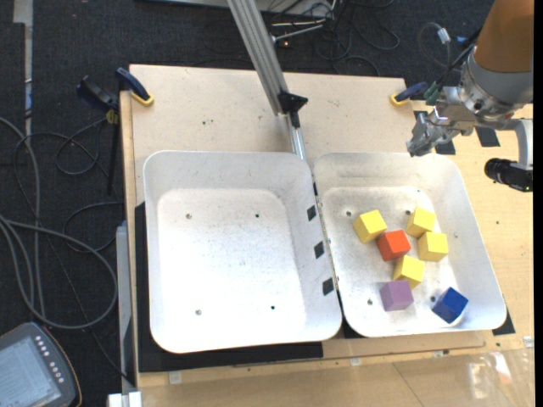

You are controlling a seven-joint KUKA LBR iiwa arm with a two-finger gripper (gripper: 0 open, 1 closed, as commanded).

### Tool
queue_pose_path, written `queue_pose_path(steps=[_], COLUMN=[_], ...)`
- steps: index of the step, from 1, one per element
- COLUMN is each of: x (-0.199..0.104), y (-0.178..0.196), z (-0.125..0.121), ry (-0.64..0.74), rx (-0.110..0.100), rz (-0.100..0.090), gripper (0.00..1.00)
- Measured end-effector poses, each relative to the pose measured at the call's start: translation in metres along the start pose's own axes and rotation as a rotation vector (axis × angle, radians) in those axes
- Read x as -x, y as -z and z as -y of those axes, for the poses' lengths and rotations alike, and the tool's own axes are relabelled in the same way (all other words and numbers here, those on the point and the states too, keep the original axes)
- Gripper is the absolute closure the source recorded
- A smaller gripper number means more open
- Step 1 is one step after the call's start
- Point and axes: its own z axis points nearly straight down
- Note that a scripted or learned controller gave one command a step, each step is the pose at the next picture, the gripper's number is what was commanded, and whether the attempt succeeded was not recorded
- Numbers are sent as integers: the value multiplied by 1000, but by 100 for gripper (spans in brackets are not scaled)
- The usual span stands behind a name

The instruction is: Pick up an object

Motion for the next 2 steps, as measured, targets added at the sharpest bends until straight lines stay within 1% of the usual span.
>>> queue_pose_path(steps=[1,2], x=[-49,-88], y=[1,-7], z=[18,36], ry=[4,4], rx=[-7,-9], rz=[-3,-3], gripper=[100,100])
